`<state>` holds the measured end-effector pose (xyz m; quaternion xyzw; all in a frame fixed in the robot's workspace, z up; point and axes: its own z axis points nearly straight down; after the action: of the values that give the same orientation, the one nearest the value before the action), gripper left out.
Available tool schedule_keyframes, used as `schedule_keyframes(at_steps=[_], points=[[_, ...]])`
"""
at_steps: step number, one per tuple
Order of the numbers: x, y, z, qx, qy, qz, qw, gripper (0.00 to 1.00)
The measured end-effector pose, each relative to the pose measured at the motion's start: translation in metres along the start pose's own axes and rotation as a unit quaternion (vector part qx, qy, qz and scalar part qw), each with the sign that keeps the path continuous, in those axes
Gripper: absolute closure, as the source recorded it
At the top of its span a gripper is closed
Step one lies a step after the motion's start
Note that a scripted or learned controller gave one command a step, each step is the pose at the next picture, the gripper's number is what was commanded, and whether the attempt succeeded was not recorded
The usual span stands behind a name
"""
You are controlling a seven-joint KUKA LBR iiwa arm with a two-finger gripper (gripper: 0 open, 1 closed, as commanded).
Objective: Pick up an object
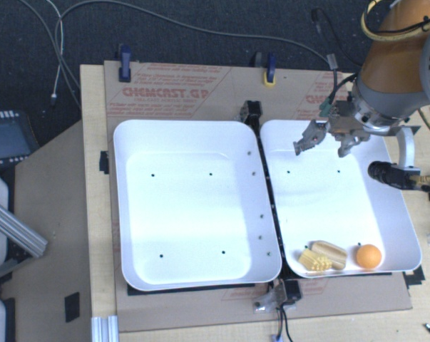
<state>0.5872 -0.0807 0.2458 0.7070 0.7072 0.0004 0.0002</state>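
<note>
Spread and empty at upper right, the gripper would likely find the orange ball, lower right, light, smooth, roll-prone; grip across its middle.

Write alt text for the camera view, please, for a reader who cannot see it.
A robot arm's gripper, fingers open, hangs over the far end of the right bin. At that bin's near edge lie a corn cob, a bread roll and an orange ball.
</note>
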Motion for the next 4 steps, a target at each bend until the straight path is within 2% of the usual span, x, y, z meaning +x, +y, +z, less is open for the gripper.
schedule_keyframes(at_steps=[1,3,4], points=[[-0.065,0.003,-0.059,-0.002,-0.001,0.023,0.9997,0.00],[-0.063,0.002,-0.057,0.000,0.000,0.022,0.9998,0.00],[-0.063,0.003,-0.067,-0.001,0.000,0.022,0.9998,1.00]])
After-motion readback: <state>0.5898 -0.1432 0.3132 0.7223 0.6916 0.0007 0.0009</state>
